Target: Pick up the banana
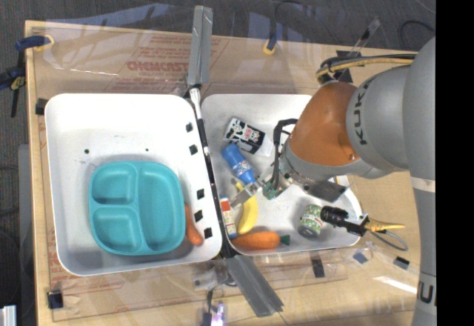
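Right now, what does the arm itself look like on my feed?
The arm is bulky and rounded, grey, with dark lettering on its side and a broad orange band above the wrist. A dark cable loops beside that band. The gripper below is small and dark.

The arm's orange band is covering the pincer's upper part, its fingers too small to read (open or closed unclear).

The wooden worktop is covered by a clear plastic sheet with red printing, and on it two shallow white bins, the left bin and the right bin, sit side by side, their inner rims touching.
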{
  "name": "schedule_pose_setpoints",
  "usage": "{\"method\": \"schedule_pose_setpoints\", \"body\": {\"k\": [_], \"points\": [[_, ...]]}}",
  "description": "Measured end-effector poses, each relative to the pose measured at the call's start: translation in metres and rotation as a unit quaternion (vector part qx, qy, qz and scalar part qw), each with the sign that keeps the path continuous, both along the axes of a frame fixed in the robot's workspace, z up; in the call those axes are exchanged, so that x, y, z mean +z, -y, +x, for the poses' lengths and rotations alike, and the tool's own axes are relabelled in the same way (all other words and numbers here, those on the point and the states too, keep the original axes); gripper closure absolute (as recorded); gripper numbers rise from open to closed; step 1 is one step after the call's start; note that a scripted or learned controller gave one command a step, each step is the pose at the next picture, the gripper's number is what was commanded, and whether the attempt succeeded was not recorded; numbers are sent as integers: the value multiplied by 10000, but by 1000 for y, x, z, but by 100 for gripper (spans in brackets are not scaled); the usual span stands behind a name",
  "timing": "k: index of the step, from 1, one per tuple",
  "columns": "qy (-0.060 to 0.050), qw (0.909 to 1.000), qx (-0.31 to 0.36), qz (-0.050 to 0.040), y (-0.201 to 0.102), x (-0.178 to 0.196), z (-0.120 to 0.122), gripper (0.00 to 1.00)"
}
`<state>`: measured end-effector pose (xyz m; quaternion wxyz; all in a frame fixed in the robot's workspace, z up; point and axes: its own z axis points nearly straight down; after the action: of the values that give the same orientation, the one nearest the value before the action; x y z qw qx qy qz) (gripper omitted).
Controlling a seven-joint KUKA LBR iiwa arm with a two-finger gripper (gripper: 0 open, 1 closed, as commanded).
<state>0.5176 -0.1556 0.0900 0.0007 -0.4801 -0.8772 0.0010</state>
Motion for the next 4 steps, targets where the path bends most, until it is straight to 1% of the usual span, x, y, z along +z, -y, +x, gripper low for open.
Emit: {"method": "schedule_pose_setpoints", "body": {"k": [1, 2, 3, 4], "points": [[-11, 10000, 21, 9, 0, 7, 1, 100], [57, 9865, 1637, -63, -17, 3, -38, 100], [-2, 9996, 294, 3, -148, 100, -39, 100], [3, 9993, 379, 3, -86, 100, -40, 100]]}}
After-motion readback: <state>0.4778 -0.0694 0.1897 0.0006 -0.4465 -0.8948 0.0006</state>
